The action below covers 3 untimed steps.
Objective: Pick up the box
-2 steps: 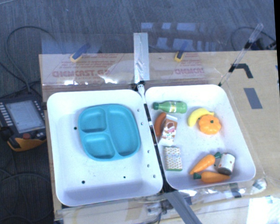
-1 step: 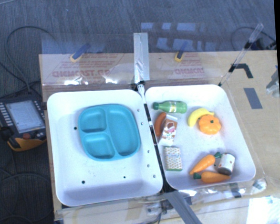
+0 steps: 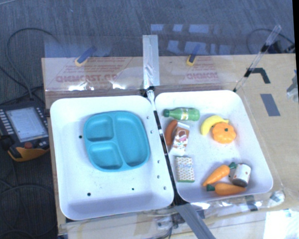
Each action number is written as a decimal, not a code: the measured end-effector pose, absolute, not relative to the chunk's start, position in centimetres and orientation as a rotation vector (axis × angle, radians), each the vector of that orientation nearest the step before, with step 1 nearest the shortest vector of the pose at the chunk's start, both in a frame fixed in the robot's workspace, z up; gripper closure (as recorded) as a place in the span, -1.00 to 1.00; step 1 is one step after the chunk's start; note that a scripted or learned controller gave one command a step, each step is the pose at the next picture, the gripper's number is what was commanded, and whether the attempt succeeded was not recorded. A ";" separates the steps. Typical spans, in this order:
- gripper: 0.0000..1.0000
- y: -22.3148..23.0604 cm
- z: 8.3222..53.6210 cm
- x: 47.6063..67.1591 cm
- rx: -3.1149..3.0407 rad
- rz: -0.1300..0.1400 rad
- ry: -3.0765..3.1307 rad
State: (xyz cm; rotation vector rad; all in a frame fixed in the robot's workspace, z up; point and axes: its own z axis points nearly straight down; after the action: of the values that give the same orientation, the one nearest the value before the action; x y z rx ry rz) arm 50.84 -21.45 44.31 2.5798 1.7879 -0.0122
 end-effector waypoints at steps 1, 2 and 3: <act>1.00 -21.4 45.2 50.9 2.578 -0.016 1.788; 1.00 -21.4 46.1 51.0 2.577 -0.020 1.789; 1.00 -21.4 47.0 51.1 2.575 -0.024 1.790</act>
State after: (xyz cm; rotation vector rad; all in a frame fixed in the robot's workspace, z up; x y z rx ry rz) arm 51.12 -21.42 47.00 2.5746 1.7900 -0.0239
